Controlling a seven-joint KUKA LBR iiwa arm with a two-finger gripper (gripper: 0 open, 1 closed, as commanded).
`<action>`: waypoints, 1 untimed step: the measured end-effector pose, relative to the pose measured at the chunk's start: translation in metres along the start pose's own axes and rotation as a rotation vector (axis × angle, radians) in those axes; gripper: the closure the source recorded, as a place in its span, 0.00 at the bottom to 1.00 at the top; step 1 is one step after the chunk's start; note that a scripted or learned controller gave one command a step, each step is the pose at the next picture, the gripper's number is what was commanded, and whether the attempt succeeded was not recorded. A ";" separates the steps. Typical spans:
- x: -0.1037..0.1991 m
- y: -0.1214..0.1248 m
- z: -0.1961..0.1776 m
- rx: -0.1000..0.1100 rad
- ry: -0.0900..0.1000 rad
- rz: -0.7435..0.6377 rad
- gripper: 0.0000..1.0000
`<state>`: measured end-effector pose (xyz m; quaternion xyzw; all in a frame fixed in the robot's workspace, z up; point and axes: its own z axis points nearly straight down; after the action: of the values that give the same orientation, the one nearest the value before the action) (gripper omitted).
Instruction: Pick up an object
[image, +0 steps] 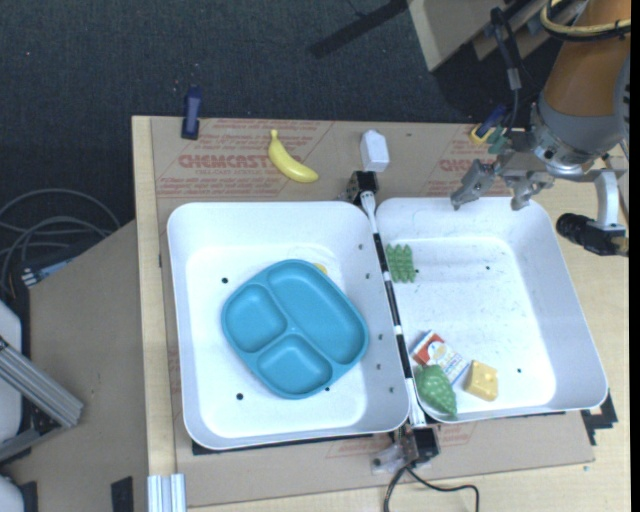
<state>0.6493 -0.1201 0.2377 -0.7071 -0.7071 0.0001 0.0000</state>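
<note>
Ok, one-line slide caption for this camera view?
Open gripper poised over right bin's far rim; blue tray fills the left bin.

Cardboard sheet on the bench: red print, apparently "CHEMCAST", left of the banana.
Right side print: red lettering, too blurred to read.

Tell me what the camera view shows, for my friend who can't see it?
A robot gripper hangs open over the far edge of the right bin, holding nothing. That bin has a green toy, a red-and-white packet, a green leafy toy and a yellow cheese wedge. The left bin holds a blue divided plate; a toy banana lies outside.
</note>
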 end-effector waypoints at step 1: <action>-0.006 -0.078 0.117 0.004 0.001 0.001 0.00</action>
<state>0.5714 -0.1258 0.1210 -0.7075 -0.7067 0.0012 0.0018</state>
